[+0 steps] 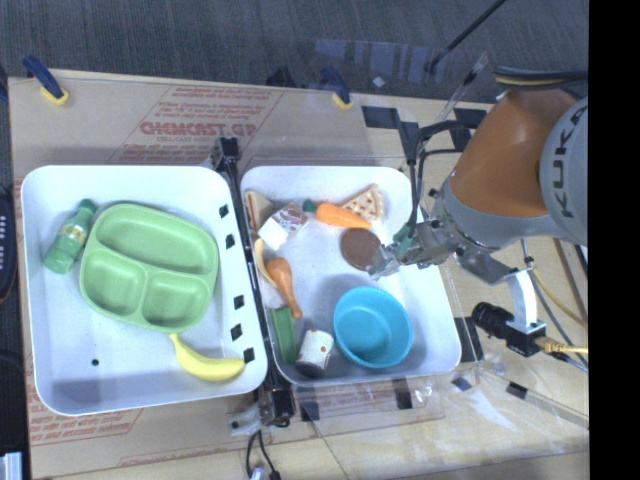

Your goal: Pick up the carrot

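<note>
Claw [385, 261] beside brown disc [358, 248], its opening too blurred to tell; carrot [338, 214] apart.

- My arm [520, 168] shell looks smooth, glossy orange and grey.
- Bins [40, 268]: smooth white plastic.
- Bowl [372, 326], at six o'clock from the carrot [338, 214]: glossy blue plastic.

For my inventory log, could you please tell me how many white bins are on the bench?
2. The left bin holds a green tray, a banana and a green bottle. The right bin, touching it, holds the carrot and a blue bowl. None seems hidden.
</note>
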### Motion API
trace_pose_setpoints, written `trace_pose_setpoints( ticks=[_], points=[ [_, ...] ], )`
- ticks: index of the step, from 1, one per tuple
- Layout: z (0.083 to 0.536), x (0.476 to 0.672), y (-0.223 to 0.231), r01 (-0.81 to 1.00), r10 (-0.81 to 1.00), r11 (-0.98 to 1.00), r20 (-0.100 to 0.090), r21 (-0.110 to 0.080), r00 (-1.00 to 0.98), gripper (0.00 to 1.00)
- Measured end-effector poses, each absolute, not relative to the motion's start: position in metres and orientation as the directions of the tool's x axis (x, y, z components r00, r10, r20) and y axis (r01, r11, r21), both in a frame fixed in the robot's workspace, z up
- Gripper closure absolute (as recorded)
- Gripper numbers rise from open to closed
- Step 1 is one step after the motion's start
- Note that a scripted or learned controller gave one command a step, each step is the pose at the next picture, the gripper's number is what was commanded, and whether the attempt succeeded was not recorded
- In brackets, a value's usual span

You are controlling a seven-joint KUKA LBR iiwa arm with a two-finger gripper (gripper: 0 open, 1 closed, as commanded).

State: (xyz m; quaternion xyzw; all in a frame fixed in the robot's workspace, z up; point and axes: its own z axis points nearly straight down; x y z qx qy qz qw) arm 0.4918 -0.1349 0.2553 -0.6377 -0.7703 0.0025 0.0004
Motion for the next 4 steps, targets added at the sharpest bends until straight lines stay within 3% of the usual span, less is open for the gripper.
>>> trace_pose_setpoints(
  ticks=[1, 2, 3, 4],
  points=[
    [0.140, 0.498, -0.095, 0.980, 0.980, 0.200, 0.006, -0.015, -0.200, 1.00],
    [0.253, 0.514, -0.135, 0.805, 0.805, 0.593, -0.006, -0.002, -0.593, 1.00],
    [0.092, 0.550, -0.150, 0.828, 0.828, 0.561, -0.001, -0.001, -0.561, 1.00],
    [0.219, 0.529, -0.213, 0.868, 0.868, 0.496, -0.010, 0.002, -0.496, 1.00]
  ],
)
